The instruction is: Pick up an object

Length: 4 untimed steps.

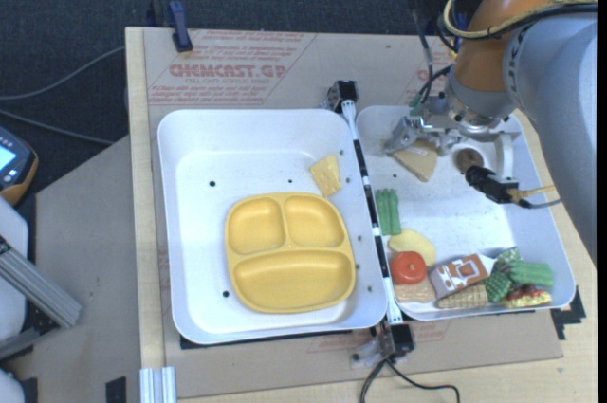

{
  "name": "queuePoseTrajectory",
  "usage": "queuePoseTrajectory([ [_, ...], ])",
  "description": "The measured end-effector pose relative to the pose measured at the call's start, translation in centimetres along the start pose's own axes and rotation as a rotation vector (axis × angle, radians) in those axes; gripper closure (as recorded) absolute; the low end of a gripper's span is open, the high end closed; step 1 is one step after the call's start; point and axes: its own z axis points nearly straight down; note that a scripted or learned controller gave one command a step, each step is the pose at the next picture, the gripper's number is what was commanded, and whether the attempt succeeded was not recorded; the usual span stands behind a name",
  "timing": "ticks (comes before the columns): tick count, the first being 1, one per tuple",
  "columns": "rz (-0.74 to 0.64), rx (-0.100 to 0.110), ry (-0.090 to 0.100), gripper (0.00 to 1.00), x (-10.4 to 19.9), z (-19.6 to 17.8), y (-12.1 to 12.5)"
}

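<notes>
Reaching in from the right, the gripper [414,137] hangs over the top of the right bin [544,230], a tan wedge-shaped piece [418,163] lying right beneath it, whether gripped or merely touched, jaws released or clenched, cannot be told.

A yellow divided plate [288,251] sits in the white left bin [190,202]; lower right, a red tomato [410,268] and a green strip [388,210].
</notes>
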Motion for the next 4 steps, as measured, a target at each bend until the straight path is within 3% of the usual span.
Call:
queuePoseTrajectory([
  [4, 0.000, 0.001, -0.001, 0.00, 0.4, 0.1, -1.0],
])
